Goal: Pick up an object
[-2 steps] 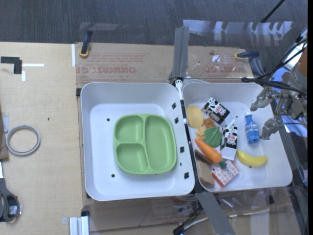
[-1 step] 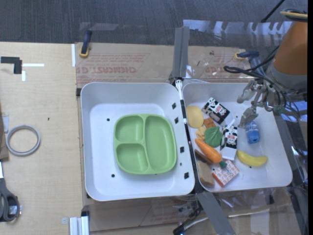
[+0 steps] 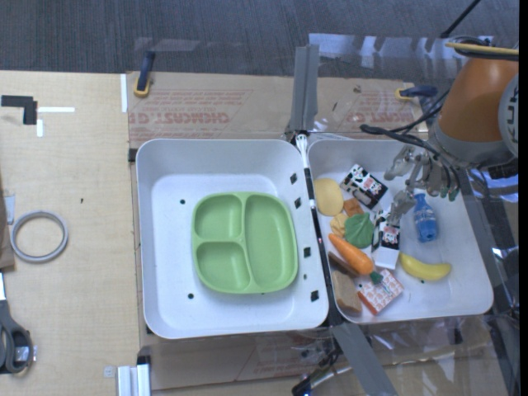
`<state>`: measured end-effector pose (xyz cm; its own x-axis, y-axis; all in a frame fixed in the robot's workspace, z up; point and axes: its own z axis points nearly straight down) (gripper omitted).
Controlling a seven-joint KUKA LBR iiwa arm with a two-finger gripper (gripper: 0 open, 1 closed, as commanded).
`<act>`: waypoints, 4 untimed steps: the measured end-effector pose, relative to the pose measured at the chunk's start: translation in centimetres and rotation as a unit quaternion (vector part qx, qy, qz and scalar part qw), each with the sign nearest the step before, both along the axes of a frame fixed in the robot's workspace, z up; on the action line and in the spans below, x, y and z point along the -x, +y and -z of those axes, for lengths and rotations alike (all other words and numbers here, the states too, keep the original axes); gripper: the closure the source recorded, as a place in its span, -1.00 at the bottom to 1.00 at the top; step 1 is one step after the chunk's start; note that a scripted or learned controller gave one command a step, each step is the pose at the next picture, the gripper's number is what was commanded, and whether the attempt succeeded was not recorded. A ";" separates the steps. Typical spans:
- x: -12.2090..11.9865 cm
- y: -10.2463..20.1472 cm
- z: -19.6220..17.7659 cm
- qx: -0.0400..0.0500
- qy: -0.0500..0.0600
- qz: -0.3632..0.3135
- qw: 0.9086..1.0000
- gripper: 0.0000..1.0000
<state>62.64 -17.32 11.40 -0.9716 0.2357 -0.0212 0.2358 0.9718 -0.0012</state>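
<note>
Several toys crowd the right bin (image 3: 474, 299), so the pincer (image 3: 410, 195) hangs just above the blue bottle (image 3: 426, 221). Its grip I cannot tell. Beyond it sits a green plate (image 3: 245, 242).

Pale wood-grain tabletop (image 3: 66, 304), matt. Both white bins (image 3: 157, 246) look like smooth plastic with a faint sheen. The green divided plate (image 3: 245, 242) is smooth plastic too, softly glossy. Brown cardboard (image 3: 206, 110) behind is dull and papery. The yellow banana (image 3: 424, 267) looks slick.
</note>
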 end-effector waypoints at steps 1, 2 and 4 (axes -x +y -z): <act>-2.3 0.9 0.6 -0.001 -0.007 0.109 0.994 -1.00; 1.4 6.0 2.1 -0.005 0.007 0.254 0.967 -1.00; 2.1 11.3 -13.7 -0.006 0.008 0.403 0.915 1.00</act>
